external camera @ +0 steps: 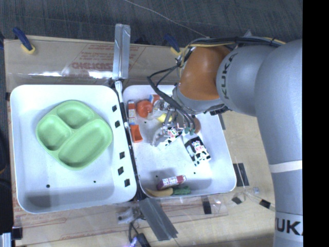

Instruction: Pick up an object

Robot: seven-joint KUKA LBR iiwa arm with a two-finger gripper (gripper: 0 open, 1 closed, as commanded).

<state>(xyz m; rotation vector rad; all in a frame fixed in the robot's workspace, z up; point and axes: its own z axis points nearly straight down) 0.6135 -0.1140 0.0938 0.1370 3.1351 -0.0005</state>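
My gripper [175, 121] reaches down into the upper middle of the right bin [218, 181], under the orange band of the arm. It hangs among a cluster of small objects: an orange-red toy [144, 107], an orange block [135, 133] by the bin's left wall, a yellow piece [162, 118] and a black-and-white cow-patterned item [170, 135]. A second cow-patterned carton [198, 152] lies just to the right and below. The wrist hides whether anything sits between the fingers.
The left bin [25, 189] holds a green three-compartment plate [74, 133]. At the right bin's front edge lie a red wrapped bar [171, 181], a yellow banana-like piece [159, 192] and a green item [181, 191]. The arm's grey body covers the right side.
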